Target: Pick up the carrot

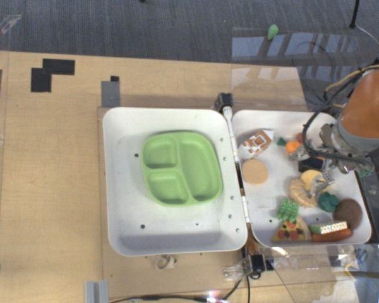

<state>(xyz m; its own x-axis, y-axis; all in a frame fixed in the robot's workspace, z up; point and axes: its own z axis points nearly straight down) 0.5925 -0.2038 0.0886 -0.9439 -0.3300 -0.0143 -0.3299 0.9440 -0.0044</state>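
The grey arm with its orange band reaches in from the right and hangs over the right-hand shallow white bin (364,231). Its two-finger gripper (320,171) sits low among the toy food, close above a pale yellow, banana-like piece (310,178) and a tan, croissant-shaped pastry (300,192). The wrist and cabling crowd the fingers, so I cannot tell how wide they stand, and nothing can be seen held between them.

The small orange carrot with a green leafy top (292,146) lies near the bin's upper edge, just up and to the left of the gripper, apart from it and free on the bin floor. A round tan cookie-like disc (255,172) and a brown-and-white wrapped snack (256,142) lie further left.

To my eye this is the approach step: the hand is down in the right bin but not yet lined up on the carrot. The next move calls for a short shift toward the bin's upper side until the carrot sits between the fingers, then a close and lift. The green three-compartment plastic tray (180,168) in the left-hand white bin (117,188) plays no part.
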